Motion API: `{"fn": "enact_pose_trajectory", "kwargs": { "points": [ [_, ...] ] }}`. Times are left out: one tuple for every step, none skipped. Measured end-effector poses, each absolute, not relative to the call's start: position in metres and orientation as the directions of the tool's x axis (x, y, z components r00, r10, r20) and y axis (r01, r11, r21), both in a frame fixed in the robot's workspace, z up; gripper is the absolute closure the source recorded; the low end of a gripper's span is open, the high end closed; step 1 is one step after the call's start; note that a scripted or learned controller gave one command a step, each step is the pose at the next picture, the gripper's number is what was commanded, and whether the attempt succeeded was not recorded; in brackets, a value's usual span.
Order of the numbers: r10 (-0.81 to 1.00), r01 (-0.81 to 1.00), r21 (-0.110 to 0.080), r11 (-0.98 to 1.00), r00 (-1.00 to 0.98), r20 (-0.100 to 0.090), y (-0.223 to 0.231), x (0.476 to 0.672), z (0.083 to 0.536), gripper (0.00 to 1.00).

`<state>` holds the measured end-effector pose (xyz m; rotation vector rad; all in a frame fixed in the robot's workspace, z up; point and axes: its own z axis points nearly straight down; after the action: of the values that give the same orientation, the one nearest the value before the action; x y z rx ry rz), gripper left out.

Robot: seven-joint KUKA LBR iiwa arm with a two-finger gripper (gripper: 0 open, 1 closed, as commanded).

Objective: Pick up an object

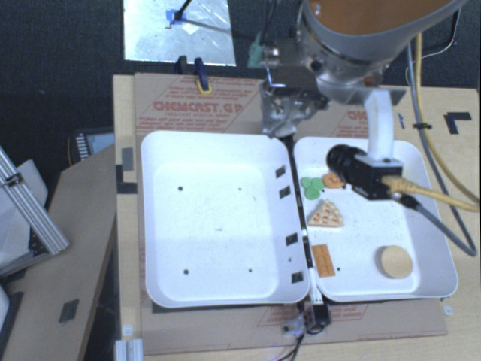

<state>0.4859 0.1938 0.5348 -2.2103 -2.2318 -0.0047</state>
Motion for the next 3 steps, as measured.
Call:
{"fn": "enact_pose_trajectory", "kwargs": {
  "points": [
    [1.0,1.0,0.005,0.006,-0.006,0.002,0.236,0.548,0.535,1.0],
    [1.0,1.0,0.005,0.005,-0.005,0.002,0.234,0.546,0.546,1.0],
    [1.0,1.0,0.007,0.006,-0.006,0.003,0.234,0.546,0.558,1.0]
  ]
}}
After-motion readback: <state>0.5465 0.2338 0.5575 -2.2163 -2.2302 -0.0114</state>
